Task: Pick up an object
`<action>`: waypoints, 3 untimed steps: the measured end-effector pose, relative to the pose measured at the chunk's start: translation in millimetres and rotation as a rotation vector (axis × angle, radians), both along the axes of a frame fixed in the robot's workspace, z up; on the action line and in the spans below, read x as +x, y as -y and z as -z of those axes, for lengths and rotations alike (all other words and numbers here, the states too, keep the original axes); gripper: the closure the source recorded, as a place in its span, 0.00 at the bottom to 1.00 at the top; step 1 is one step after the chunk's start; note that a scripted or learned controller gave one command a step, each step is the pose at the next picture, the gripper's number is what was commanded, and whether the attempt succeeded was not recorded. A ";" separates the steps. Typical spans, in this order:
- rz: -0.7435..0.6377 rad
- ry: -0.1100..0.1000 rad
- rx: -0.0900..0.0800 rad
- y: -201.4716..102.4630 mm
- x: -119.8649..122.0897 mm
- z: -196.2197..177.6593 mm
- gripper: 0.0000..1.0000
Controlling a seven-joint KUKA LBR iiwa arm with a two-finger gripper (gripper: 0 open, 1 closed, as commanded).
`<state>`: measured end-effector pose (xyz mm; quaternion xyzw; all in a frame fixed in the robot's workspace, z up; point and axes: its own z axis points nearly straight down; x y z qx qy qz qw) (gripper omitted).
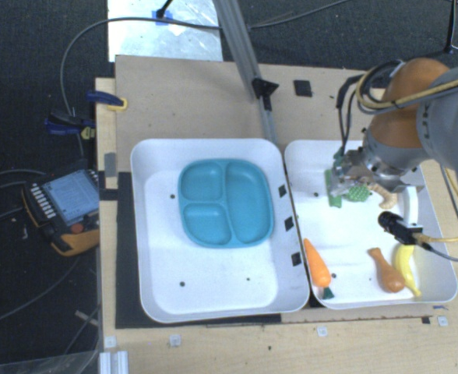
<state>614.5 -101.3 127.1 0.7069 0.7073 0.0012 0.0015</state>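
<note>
Looking down on my bench, I see the grey arm (447,123) reaching in from the right, its orange band (412,100) above the wrist, with the gripper (346,184) lowered into the upper part of the right bin (307,158). I cannot tell from this angle whether it is grasping anything; the wrist body covers the tips. A green toy (358,194), something like broccoli, lies right at the gripper, touching or just under it, with a small green piece (335,201) poking out beside it on the left. Just to the right of that I make out a pale tan object (387,199), partly hidden by the arm. Lower in the same bin, an orange carrot (316,262) rests along the left wall, its dark green end pointing toward the near rim. Near the bin's lower right corner a brown drumstick-shaped piece (386,270) lies just beside a yellow banana (406,267), the two touching or nearly so. A black cable fitting (392,225) hangs above them. The left bin (155,201) holds a blue divided plate (226,202) with three compartments, sitting in its upper middle. Off the bench to the left sits a handheld control pendant (64,209).
</note>
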 end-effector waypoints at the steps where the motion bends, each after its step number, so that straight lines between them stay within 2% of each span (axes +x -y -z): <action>1: -0.004 0.003 0.000 -1.6 2.2 -64.7 1.00; 2: -0.004 0.001 0.000 -1.7 3.5 -88.5 1.00; 3: -0.008 -0.001 0.002 -46.3 9.6 -97.2 1.00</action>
